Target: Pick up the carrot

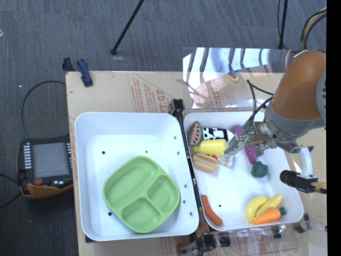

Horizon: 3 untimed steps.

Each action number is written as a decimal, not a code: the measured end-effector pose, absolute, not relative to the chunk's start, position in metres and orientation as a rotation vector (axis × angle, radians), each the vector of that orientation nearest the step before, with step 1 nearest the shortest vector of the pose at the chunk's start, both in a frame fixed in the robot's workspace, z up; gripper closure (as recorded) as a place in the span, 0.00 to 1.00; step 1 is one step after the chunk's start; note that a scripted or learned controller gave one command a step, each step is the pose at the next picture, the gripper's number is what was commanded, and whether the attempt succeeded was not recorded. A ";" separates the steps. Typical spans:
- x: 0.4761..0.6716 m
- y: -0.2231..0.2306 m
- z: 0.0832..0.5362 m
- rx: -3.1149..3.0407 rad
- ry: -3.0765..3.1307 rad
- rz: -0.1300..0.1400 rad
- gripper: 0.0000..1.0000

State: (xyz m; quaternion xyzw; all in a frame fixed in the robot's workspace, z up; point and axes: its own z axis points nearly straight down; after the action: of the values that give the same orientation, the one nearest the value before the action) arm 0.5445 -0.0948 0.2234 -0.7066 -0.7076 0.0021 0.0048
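Observation:
The carrot (266,216) is orange with a green top and lies in the near right corner of the right bin (234,217), touching a yellow banana (260,205). My gripper (233,147) hangs over the upper middle of that bin, beside a yellow block (213,146) and well up and to the left of the carrot. Nothing shows between the carrot and the gripper but bare bin floor. The grey arm with its orange band (298,89) comes in from the upper right.
The right bin also holds a watermelon slice (195,133), a black-and-white piece (217,133), a hot-dog bun (205,163), a purple piece (249,152), a green broccoli (259,169) and a red sausage (211,210). A green divided plate (141,193) lies in the left bin (96,143).

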 end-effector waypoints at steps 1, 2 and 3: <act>0.484 -0.156 0.152 -2.188 -2.234 0.013 0.00; 0.490 -0.105 0.084 -2.366 -2.046 0.009 0.00; 0.514 -0.079 0.086 -2.386 -2.028 0.006 0.00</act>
State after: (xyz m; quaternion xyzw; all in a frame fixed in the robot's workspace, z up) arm 0.5143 -0.0792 0.0857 -0.7620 -0.6476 0.0018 0.0052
